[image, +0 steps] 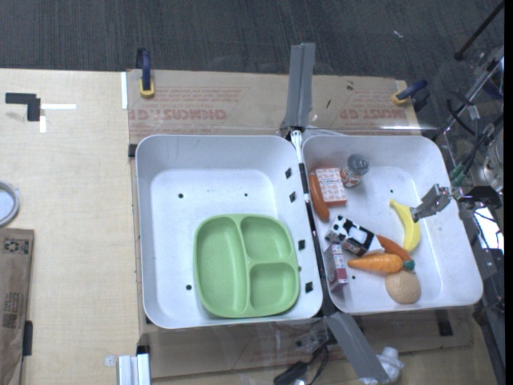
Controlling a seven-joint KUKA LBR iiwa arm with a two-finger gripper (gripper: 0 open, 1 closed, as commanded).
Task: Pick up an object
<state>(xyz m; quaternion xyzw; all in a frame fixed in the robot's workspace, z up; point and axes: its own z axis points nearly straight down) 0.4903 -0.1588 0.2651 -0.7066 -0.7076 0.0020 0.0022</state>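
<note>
The banana (407, 224) lies in the right bin (437, 155), just beside the carrot (377, 261). I see my jaws (426, 206) touching the banana's right side, but I cannot tell how far open they are.

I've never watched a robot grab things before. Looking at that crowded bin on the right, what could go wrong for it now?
The gripper hovers beside the banana, which lies close to a carrot, so closing there might pinch or nudge both. The toys sit packed together: the carrot, the tan ball and the black-and-white toy could be shoved aside. The banana also lies near the bin wall, so the fingers might strike it.
</note>
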